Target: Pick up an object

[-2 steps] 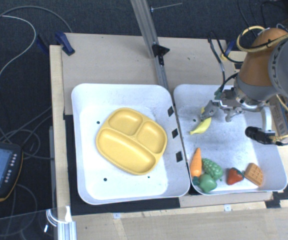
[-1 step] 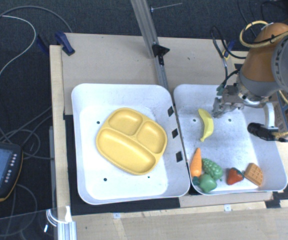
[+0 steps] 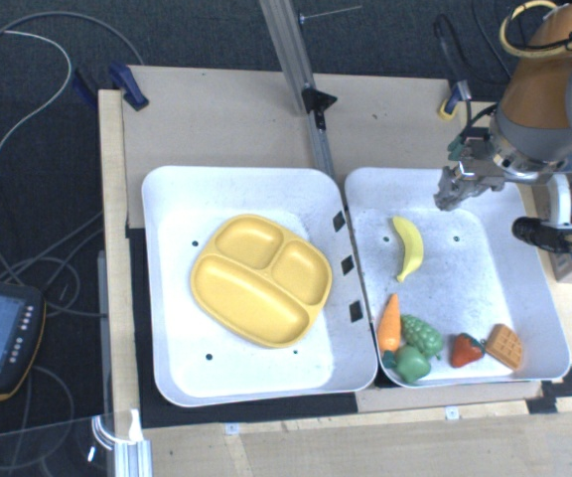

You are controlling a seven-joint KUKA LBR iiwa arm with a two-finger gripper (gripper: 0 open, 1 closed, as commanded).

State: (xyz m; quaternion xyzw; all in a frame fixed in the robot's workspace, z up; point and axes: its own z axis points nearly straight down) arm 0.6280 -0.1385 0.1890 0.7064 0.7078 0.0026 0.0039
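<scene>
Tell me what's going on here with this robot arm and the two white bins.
A grey and orange robot arm reaches in from the right, its gripper hovering over the far edge of the right bin. Nothing shows between its fingers. That bin holds a banana, a carrot, a green vegetable, a strawberry and a waffle. The left bin holds a yellow divided plate. Nothing has been picked up yet.

A yellow banana (image 3: pixel 407 247), carrot (image 3: pixel 390 323), green vegetables (image 3: pixel 417 347), strawberry (image 3: pixel 467 349) and waffle (image 3: pixel 504 346) lie in the right bin (image 3: pixel 524 266)
</scene>
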